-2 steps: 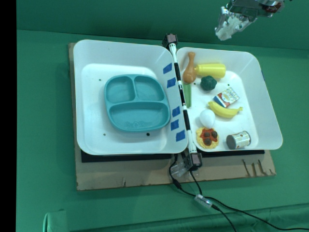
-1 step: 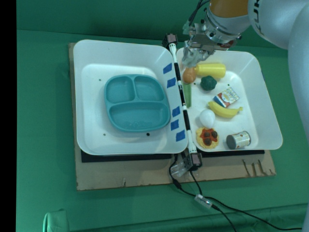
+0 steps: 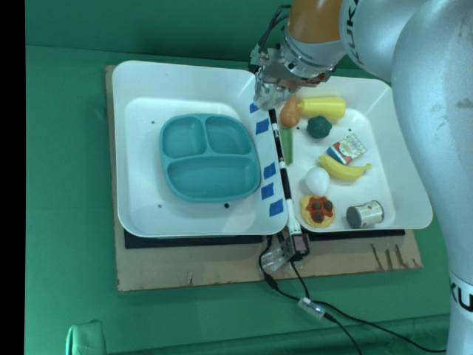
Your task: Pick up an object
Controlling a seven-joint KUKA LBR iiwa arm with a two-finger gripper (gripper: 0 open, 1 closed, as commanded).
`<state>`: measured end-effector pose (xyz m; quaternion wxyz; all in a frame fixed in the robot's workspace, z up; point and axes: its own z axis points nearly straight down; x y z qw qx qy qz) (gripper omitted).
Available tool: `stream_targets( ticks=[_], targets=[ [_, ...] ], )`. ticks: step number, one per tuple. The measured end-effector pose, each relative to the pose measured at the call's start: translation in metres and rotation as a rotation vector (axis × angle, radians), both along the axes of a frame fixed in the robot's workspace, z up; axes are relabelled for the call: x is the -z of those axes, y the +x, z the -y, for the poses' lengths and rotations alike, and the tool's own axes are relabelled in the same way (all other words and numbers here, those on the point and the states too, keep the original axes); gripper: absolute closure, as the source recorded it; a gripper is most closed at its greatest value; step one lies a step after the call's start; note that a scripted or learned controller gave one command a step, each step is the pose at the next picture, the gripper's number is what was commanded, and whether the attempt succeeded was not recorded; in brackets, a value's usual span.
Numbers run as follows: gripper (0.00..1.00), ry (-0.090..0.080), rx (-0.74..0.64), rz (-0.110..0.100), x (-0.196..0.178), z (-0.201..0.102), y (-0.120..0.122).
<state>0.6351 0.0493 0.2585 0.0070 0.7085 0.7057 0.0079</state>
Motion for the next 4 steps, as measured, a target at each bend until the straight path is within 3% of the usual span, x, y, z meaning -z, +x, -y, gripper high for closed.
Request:
stream_targets(
  ticks=[1,2,3,4],
  targets=[
    [1.00,0.001,0.000,-0.007,-0.187,-0.033,0.020],
    [1.00,-0.002,-0.001,-0.015,0.007,-0.056,0.042],
    [1.00,0.003,-0.002,-0.007,-0.078,-0.118,0.067],
    [1.00,0.004,0.002,0.006,-0.097,-0.118,0.068]
  ],
)
